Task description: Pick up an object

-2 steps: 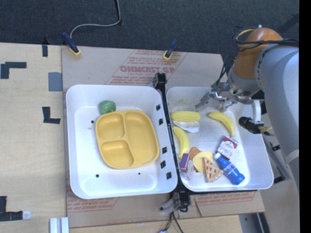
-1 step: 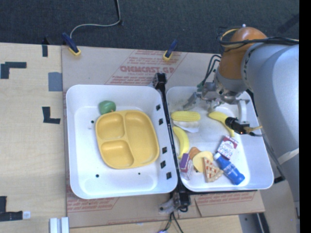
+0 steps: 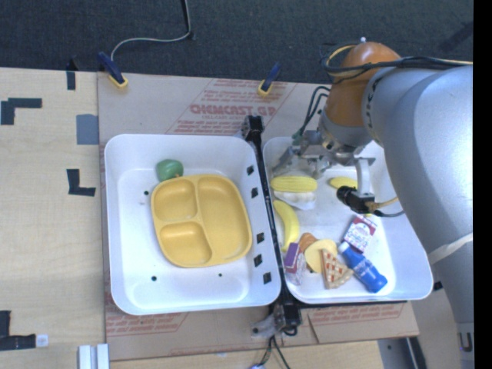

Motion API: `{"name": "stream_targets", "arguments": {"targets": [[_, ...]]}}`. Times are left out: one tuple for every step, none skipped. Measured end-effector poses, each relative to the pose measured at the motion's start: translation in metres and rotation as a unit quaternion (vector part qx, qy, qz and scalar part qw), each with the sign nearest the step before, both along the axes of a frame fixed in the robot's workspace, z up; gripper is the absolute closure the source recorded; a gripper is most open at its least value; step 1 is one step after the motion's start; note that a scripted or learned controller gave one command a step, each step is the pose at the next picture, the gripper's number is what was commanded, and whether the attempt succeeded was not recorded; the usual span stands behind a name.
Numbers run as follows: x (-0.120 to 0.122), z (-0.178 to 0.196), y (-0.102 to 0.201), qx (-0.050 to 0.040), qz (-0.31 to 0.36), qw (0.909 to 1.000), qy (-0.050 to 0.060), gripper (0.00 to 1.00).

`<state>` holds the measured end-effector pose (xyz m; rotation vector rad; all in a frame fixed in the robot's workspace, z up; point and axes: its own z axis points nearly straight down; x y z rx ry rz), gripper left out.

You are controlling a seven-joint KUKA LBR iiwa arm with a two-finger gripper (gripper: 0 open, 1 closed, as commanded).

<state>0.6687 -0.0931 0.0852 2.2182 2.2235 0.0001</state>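
Note:
My gripper [image 3: 311,157] hangs over the back of the right bin [image 3: 416,266], just above a yellow corn cob [image 3: 294,184] that lies on something white. Along the bin's left wall lies a banana [image 3: 288,223]. A small yellow piece [image 3: 342,182] rests to the right of the corn. Toward the front are a purple box [image 3: 293,258], a pie slice [image 3: 334,269], a blue bottle [image 3: 364,272] and a small white carton [image 3: 359,233]. The grey arm covers the right side of the bin.
The left bin [image 3: 123,229] holds a yellow divided plate [image 3: 201,219] and a green object [image 3: 170,168] behind it. A black divider [image 3: 260,177] with clips runs between the bins. Blue-yellow clamps [image 3: 112,69] pin the cardboard at the back.

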Motion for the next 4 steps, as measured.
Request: {"name": "stream_targets", "arguments": {"targets": [[0.0, 0.0, 0.0, -0.0002, 0.0, 1.0, 0.0, 0.0], [0.0, 0.0, -0.0001, -0.0004, 0.0, 1.0, 0.0, 0.0], [-0.0001, 0.0, -0.0004, -0.0006, 0.0, 1.0, 0.0, 0.0], [-0.0001, 0.0, -0.0012, -0.0007, 0.0, 1.0, 0.0, 0.0]]}}
